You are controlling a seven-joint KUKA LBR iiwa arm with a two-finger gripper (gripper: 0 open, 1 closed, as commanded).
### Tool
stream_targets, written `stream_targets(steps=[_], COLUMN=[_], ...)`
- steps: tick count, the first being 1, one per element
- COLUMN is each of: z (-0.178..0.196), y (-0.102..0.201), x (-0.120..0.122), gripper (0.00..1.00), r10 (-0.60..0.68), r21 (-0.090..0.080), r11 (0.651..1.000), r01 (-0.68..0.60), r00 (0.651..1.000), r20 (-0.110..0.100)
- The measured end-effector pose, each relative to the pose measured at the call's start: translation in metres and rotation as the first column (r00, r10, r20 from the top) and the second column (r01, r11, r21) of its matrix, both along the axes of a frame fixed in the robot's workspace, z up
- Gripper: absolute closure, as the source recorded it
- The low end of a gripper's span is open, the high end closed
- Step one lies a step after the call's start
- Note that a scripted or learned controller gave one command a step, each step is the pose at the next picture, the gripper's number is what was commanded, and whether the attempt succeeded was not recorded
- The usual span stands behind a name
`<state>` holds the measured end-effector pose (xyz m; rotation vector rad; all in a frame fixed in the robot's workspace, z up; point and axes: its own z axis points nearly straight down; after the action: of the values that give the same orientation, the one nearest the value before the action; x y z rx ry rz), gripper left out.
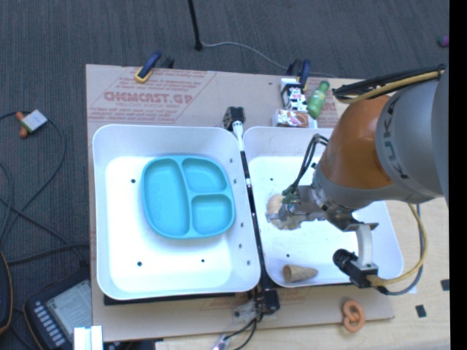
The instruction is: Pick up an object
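In the right bin (pixel 379 217), my gripper (pixel 292 212) hangs low over the floor near the bin's left wall. A small pale tan object (pixel 275 207) lies right against the gripper's left side; whether it is gripped I cannot tell. A brown cone-shaped object (pixel 299 272) lies on the bin floor near the front edge, apart from the gripper. The grey arm with its orange band (pixel 357 152) covers much of the right bin's middle and back.
The left bin (pixel 117 268) holds a blue three-compartment tray (pixel 188 195). A divider rail (pixel 246 188) runs between the bins. Behind the right bin stand a green bottle (pixel 318 98) and small packets (pixel 292 115). An orange ring (pixel 353 315) lies on the board in front.
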<state>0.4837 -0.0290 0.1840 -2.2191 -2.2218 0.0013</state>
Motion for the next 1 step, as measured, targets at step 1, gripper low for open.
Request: stream_targets(steps=[1], z=[0.0000], y=[-0.0063], x=[-0.0002], gripper=[1.00], r10=[0.000], r21=[0.000], r11=[1.000], r01=[0.000], r00=[1.000], r20=[0.000])
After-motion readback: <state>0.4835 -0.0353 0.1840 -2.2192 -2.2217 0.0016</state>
